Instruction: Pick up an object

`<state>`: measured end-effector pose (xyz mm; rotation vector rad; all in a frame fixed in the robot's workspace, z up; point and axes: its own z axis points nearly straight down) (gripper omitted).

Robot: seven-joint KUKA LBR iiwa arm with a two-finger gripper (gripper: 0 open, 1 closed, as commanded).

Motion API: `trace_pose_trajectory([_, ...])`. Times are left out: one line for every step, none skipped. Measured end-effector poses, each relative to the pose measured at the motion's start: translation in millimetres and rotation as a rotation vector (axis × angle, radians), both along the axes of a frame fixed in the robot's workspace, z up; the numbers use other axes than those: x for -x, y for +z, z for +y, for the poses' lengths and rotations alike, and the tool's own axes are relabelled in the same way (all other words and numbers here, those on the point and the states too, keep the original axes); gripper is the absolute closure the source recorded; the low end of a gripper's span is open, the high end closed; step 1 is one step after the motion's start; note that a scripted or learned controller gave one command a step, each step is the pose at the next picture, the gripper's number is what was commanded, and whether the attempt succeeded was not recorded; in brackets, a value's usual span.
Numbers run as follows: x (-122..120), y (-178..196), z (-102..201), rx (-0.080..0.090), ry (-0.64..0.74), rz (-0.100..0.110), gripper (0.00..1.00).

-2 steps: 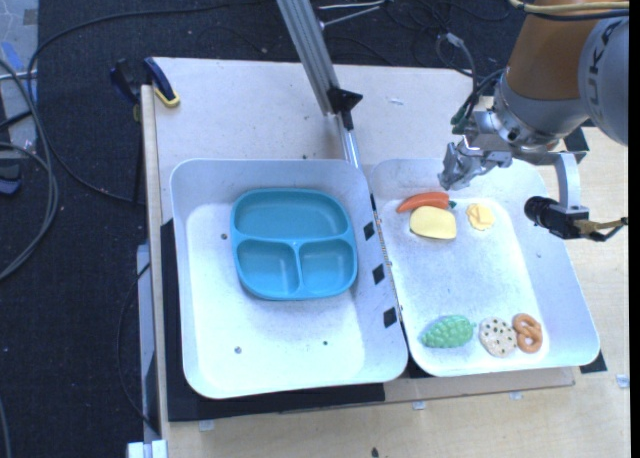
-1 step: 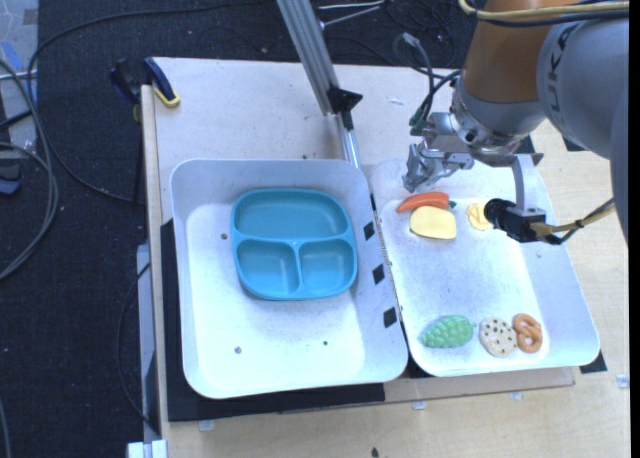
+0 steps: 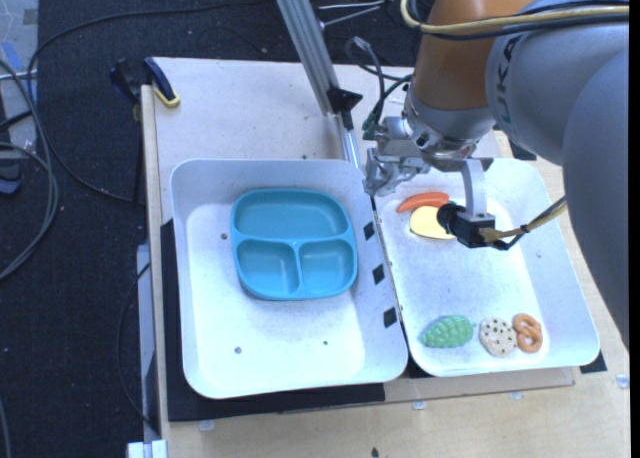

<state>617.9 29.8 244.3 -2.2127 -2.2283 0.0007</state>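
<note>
My gripper hangs over the far left corner of the right bin, close to the wall between the two bins. Just right of it lie an orange-red curved piece and a yellow piece, side by side; a black fitting on the arm covers part of the yellow one. Along the near edge of the same bin sit a green bumpy piece, a speckled cookie and a brown pretzel. Nothing is seen held in the gripper.
The left bin holds a blue divided plate. A slanted metal bar runs down to the bins' shared far corner. The grey arm with its orange joint covers the right bin's far right side.
</note>
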Motion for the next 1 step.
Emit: trace_pose_trajectory([-4.9, -11.2, 56.8, 0.000, 0.000, -0.002, 1.00])
